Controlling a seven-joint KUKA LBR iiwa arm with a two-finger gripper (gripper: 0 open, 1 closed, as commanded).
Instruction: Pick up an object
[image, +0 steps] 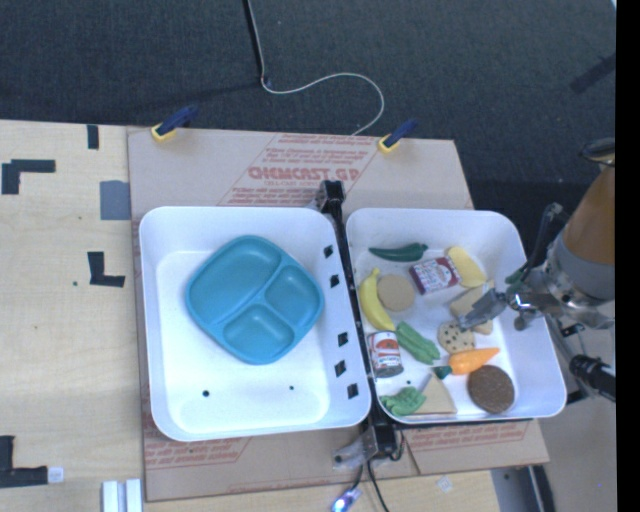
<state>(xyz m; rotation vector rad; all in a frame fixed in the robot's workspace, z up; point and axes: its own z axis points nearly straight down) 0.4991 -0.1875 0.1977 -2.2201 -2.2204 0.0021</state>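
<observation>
While the left bin (160, 330) holds a blue divided plate (255, 298) lying flat near its upper middle, the right bin (500, 228) is crowded with toy food. Between the two bins runs a dark divider strip with small black clips (345, 300). Just right of that strip, a yellow banana (375, 302) curves down the right bin's left side, and below it a small can with a red label (386, 353) stands beside the divider. At the bin's lower left corner a green leafy piece (402, 403) touches a tan wedge (436, 398). Near the top lies a dark green pepper (398, 252), and under it a round tan biscuit (396, 293) sits beside the banana. A green pod-shaped vegetable (418, 342) slants below the biscuit. Further right come a small red and white packet (433, 274), a pale yellow lump (466, 266), a speckled cookie (453, 336), an orange carrot (470, 360) and a round brown patty (490, 388) by the lower right wall. The gripper (484, 310) reaches in from the right, low over the middle of the right bin, just above the cookie and beside a pale wedge (466, 301). Whether it is spread or closed I cannot tell, and nothing is visibly caught in it. Behind it the grey arm with its orange band (592, 222) hangs over the bin's right rim
</observation>
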